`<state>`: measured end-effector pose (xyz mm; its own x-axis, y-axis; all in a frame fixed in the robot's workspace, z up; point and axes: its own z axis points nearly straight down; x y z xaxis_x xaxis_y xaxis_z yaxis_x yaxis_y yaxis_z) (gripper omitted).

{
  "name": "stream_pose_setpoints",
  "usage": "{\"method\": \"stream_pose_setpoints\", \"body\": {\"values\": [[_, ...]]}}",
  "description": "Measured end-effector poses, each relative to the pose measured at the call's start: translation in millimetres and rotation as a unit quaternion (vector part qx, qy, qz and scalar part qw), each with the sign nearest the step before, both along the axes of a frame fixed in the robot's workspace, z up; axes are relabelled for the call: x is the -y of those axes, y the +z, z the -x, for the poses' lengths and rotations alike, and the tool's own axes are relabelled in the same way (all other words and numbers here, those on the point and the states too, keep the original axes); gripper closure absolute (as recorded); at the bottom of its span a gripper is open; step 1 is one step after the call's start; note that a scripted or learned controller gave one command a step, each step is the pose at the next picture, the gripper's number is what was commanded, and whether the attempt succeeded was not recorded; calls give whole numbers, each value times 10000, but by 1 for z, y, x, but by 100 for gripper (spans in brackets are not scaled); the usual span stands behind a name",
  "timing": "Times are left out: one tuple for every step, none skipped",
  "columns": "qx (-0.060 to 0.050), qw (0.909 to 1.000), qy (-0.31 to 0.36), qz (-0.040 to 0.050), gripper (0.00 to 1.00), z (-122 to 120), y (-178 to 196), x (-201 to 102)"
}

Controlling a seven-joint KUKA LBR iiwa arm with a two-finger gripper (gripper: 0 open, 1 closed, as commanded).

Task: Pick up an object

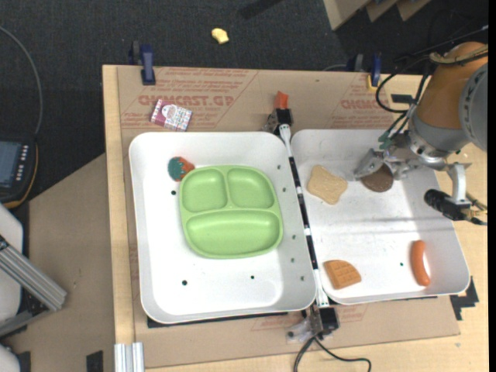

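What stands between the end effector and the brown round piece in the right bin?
Nothing visible does. The end effector is right at the brown round piece near the right bin's far side. The pale bread slice lies to its left, apart, not in the path.

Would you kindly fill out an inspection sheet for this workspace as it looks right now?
Surface: cardboard-covered bench carrying a left bin and a right bin side by side.
Job's things: right bin holds a pale bread slice, a brown round piece, an orange-brown toast piece and a sausage; left bin holds a green divided plate and a small red-green item.
Clutter: a small pink packet on the cardboard.
Grippers: the pincer is low over the brown round piece; grasp not clear.
Cables: black cables near the arm and at the front edge.
Surroundings: dark carpet with a yellow scrap.
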<state>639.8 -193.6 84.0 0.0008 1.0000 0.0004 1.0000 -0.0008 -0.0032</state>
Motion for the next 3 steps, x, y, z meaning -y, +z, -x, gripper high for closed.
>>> {"method": "stream_pose_setpoints", "body": {"values": [[62,10000,8,15,100,-4,16,0],[48,10000,-5,22,100,4,55,28],[6,10000,19,-5,100,-4,34,-1]]}}
